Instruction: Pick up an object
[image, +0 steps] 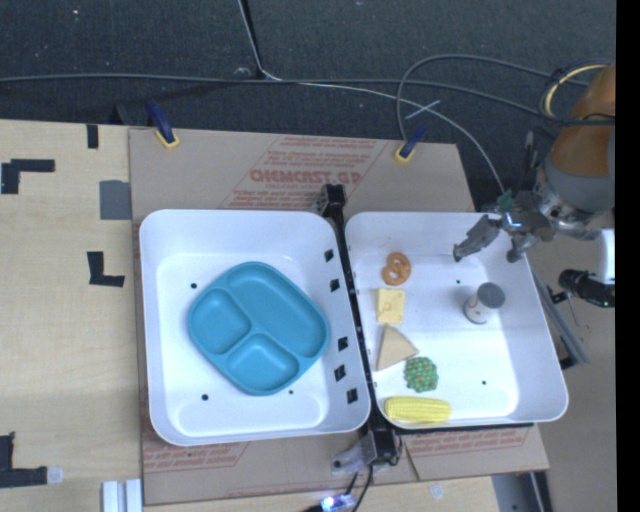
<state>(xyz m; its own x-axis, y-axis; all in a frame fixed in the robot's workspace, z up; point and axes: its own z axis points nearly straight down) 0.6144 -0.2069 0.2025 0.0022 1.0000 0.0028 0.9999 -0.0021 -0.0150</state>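
Your gripper (495, 240) has its fingers spread wide with nothing between them, hovering over the right bin's (520, 395) upper right corner. Pickable stuff sits below-left: grey cylinder (484, 301) closest, then pretzel (396, 268), cheese (391, 305), broccoli (421, 374), corn (417, 408).

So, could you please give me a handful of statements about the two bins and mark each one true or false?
1. The blue tray lies in the left bin. True.
2. The corn cob lies in the left bin beside the tray. False: it lies in the right bin, near its front edge.
3. The pretzel is the item nearest the far wall among the foods along the right bin's left side. True.
4. The gripper holds the green broccoli. False: the broccoli lies on the bin floor, apart from the gripper.
5. A small grey cylinder stands near the gripper. True.
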